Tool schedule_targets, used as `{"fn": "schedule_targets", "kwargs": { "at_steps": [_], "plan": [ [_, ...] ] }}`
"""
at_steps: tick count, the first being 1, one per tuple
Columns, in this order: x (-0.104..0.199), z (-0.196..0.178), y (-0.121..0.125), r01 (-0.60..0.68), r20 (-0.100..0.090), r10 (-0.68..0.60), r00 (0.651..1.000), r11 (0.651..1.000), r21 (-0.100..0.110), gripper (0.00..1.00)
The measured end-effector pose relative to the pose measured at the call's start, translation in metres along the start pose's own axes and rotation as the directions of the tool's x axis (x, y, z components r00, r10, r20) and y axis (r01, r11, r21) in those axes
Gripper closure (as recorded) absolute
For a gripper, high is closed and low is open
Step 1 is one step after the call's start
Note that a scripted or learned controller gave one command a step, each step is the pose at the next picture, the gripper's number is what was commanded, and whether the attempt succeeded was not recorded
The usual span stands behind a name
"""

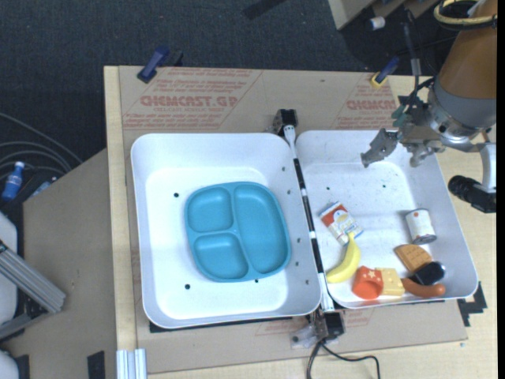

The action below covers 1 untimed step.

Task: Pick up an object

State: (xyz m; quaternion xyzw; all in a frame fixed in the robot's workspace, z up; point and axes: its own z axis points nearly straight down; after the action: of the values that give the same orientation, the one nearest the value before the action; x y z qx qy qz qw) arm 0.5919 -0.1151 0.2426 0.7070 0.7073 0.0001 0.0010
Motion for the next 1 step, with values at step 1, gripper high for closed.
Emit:
{"fn": "schedule_targets", "kwargs": {
  "at_steps": [1],
  "plan": [
    [-0.0048, 0.1582, 0.0342, 0.000, -0.001, 0.000, 1.000, 1.000, 0.002, 0.00]
  ]
}}
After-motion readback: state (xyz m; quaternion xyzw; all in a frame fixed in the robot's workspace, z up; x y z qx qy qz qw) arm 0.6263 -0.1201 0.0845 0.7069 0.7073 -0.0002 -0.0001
